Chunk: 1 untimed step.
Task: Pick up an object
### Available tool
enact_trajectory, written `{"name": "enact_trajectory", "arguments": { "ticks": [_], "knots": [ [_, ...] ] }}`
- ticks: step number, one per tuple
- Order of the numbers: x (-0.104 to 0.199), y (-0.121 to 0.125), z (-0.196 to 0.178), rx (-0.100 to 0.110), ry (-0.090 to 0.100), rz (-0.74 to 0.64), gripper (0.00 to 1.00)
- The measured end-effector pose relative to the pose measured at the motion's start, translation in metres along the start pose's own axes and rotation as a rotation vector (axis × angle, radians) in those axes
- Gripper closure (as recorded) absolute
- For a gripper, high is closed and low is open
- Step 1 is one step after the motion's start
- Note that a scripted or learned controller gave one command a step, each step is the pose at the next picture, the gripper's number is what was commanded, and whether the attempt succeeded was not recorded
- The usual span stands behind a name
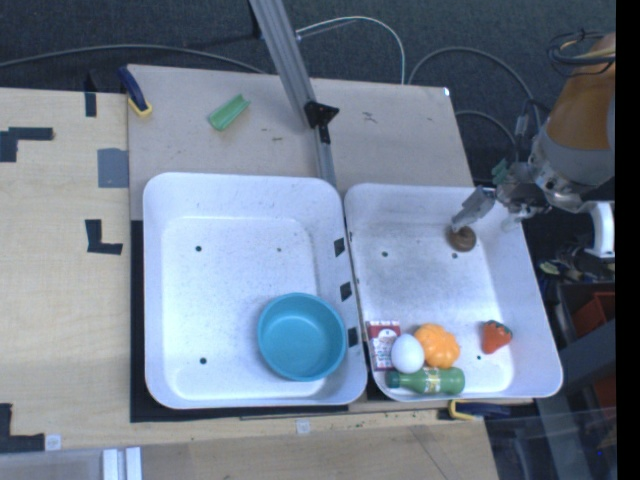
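Gripper (pixel 470 216) over right bin (pixel 520 268), upper right, just above a small brown round obj (pixel 461 238). Can't tell finger state or whether it touches the obj. Blue bowl (pixel 300 335) in left bin (pixel 160 268).

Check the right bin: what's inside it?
Right bin holds a small red carton, white egg, orange fruit, green bottle and strawberry. The gripper covers the spot beneath it.

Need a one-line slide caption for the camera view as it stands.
Gripper low over the right bin, far from the toy food cluster; blue bowl in the left bin.
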<state>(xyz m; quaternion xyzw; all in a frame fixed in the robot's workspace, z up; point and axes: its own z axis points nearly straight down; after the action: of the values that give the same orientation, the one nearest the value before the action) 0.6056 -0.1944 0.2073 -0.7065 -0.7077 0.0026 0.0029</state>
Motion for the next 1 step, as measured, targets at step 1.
{"name": "enact_trajectory", "arguments": {
  "ticks": [1],
  "knots": [
    [0.0087,-0.0077,0.0571,0.000,0.001,0.000,0.00]
  ]
}}
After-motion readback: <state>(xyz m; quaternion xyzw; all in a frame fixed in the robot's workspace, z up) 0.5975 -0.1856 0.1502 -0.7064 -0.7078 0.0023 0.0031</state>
